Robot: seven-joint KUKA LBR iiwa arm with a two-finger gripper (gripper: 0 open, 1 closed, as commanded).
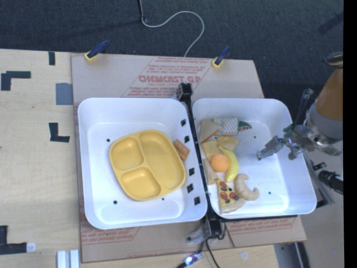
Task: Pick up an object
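**Inspector:** Nearest the camera, at the bottom edge — what do you record?

**Arm:** Cables and a clamp (205, 234) at six o'clock, where my two bins meet on the cardboard sheet (167, 77). Just above them, in the right bin (279, 197), lies a pizza slice (227, 195) with a pale cashew-shaped piece (246, 190) touching its three o'clock side.

**Inspector:** Other contents of that bin?

**Arm:** All crowded against its nine o'clock wall. An orange (220, 162) sits against a banana (230, 162). Above them, toward twelve o'clock, a tan wedge (209, 130) and a speckled grey block (228, 126) with a small green piece (244, 125) beside it.

**Inspector:** Your hand?

**Arm:** My gripper (272, 148) is over the right bin's bare floor, at three o'clock from the banana and apart from it. My fingers (266, 151) point toward nine o'clock. Whether they are spread or pressed together, I cannot tell. Nothing is visible between them.

**Inspector:** Left bin?

**Arm:** The left bin (95, 149) holds a yellow divided plate (146, 164), three compartments, lying flat. A small tan piece (181, 148) rests at its two o'clock rim.

**Inspector:** Surroundings?

**Arm:** Two blue-and-yellow clips (96, 51) at the sheet's twelve o'clock edge, with a white cord (173, 18) looping above.
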